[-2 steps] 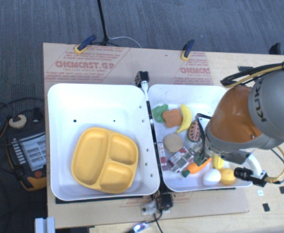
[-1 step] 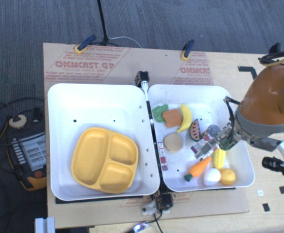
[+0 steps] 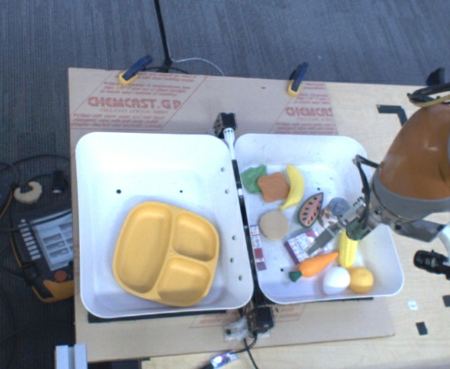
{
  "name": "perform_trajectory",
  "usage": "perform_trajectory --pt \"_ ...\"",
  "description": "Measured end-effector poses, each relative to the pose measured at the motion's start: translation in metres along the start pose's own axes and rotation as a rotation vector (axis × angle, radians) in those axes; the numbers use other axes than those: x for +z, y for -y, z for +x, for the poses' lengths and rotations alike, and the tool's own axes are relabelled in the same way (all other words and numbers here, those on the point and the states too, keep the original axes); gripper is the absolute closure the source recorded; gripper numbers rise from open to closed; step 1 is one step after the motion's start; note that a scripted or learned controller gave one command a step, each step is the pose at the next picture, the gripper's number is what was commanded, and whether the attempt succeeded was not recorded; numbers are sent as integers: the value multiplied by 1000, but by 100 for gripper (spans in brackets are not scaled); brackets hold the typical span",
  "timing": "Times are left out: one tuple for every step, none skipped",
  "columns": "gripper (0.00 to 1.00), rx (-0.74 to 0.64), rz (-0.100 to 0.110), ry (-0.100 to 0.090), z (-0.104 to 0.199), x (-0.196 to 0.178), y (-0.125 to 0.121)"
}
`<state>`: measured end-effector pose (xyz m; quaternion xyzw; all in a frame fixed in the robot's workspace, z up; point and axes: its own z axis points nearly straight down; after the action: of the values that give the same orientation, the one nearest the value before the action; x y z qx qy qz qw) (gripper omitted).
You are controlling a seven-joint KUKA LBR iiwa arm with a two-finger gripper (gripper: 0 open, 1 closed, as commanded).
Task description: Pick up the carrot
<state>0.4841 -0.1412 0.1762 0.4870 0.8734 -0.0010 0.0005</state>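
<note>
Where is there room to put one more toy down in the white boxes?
The left bin has bare floor all along its back and left side, around the yellow tray. The right bin is crowded: carrot, banana, egg and other toys fill it, leaving just a thin strip by its back wall.

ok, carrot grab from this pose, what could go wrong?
1. Crowding: the carrot lies close against the corn, the egg and a packet, so the end effector may catch a neighbour instead.
2. The carrot lies at a slant near the right bin's front wall; a descent off its axis could roll it away rather than close on it.
</note>
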Motion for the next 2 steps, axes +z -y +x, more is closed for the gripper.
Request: perform_trajectory --pt "0 -333 -13 25 7 81 -13" --pt "100 -335 -20 24 9 68 -17"
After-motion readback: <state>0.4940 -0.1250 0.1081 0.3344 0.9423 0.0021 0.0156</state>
